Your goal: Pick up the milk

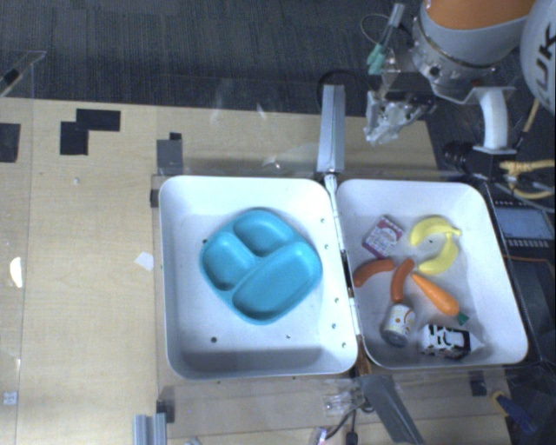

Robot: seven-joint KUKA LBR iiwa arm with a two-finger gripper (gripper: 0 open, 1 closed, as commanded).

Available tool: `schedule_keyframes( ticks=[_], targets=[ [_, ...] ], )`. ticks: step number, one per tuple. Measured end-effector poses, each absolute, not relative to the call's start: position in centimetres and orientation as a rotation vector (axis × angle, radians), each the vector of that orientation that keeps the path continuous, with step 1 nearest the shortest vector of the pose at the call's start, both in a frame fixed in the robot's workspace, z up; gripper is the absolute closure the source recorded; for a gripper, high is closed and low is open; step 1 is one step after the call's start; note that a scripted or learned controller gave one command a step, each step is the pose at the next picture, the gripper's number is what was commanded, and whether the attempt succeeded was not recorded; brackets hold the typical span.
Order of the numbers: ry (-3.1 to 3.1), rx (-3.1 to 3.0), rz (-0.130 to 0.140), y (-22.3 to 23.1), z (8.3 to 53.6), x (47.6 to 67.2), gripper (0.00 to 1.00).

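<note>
Hanging above the far edge of the right bin, the gripper sits over the bench rather than over the toys, with nothing between its fingers; how far apart they stand cannot be told from this slant. The arm comes in from the upper right, its orange band at the top of the view. The milk, a small carton with black cow patches, lies on its side in the near part of the right bin, just beside a small white cup. Beyond it lie a carrot, two sausages, a banana and a pink packet. The left bin holds a blue divided plate, well apart from the gripper
</note>
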State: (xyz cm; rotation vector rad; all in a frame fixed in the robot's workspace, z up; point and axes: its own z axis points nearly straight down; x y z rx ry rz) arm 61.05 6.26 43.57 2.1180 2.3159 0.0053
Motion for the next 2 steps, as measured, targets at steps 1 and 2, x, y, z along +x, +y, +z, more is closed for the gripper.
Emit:
schedule_keyframes(
  ticks=[1, 2],
  targets=[
    [2.771, 1.466, 0.008, 9.52, 43.07, 65.66, 1.00],
    [2.777, 1.454, 0.008, 10.25, 43.74, 64.97, 1.00]
  ],
)
